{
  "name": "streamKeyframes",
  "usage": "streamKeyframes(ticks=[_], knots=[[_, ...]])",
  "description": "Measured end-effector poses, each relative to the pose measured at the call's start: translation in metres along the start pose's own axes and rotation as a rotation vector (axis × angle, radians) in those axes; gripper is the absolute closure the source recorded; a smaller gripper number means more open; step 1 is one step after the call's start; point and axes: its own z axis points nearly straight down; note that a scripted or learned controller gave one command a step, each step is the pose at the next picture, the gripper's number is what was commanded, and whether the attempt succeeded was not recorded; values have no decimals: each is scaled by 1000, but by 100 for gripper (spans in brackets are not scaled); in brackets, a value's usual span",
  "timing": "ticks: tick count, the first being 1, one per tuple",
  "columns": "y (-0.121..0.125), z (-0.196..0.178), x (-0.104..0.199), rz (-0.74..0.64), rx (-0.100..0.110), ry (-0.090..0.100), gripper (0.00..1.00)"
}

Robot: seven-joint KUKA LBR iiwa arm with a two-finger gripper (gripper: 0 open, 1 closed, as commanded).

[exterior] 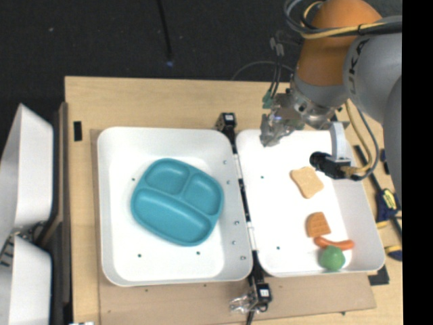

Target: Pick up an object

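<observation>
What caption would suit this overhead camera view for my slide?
KUKA arm's claw hovers at the right bin's far corner; toy foods lie nearby, a teal divided plate in the left bin.

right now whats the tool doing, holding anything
Tool: above the far corner of the right white bin, nothing seen held; open or shut cannot be told.

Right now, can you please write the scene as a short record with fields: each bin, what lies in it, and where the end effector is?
left bin: one blue divided plate, lying flat near the middle
right bin: tan bread-like piece, smaller orange-brown piece, thin orange stick, green ball
grouping: stick and ball touch at the near right corner
end effector: over the far left corner of the right bin
held item: none seen
</observation>
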Motion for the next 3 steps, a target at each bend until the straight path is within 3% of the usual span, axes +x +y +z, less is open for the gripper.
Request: streamKeyframes(ticks=[2, 3], knots=[[-45, 0, 80, 0, 1, -1, 100], [-84, 14, 119, 2, 3, -2, 100]])
